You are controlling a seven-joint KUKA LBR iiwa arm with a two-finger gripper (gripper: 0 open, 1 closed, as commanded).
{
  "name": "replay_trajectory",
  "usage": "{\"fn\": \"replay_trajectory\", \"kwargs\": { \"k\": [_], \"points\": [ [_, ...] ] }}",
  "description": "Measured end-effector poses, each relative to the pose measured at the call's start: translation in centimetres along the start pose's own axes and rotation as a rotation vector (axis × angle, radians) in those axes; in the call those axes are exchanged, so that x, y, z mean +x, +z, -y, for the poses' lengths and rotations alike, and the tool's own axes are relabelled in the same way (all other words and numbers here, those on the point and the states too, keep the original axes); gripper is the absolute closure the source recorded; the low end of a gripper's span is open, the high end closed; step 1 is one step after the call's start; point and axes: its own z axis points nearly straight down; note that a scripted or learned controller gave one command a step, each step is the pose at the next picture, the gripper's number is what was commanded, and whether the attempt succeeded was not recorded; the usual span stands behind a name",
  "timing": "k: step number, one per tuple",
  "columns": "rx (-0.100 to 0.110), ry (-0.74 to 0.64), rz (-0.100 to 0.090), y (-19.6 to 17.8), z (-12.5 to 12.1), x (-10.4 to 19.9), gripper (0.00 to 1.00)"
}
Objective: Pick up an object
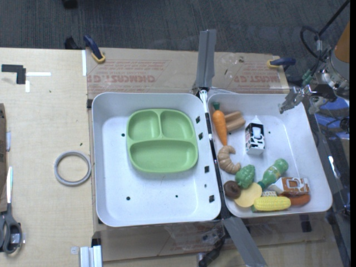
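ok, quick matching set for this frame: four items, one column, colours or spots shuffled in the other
Items:
1. divided plate
2. carrot
3. milk carton
4. corn cob

Descriptions:
A. yellow, near the right bin's front edge
B. green, in the left bin
C. white and black, mid right bin
D. orange, beside the wall between the bins

Pairs: 1-B, 2-D, 3-C, 4-A
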Motion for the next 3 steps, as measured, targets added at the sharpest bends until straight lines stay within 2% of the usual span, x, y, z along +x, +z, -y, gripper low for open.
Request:
{"fn": "replay_trajectory", "kwargs": {
  "k": [1, 2, 3],
  "points": [
    [-0.001, 0.016, 0.0, 14.4, -0.5, 6.8, 0.0],
    [0.0, 0.018, 0.001, 13.5, -0.5, 6.8, 1.0],
    [-0.002, 0.034, 0.0, 4.4, -4.2, 16.6, 1.0]
  ]
}}
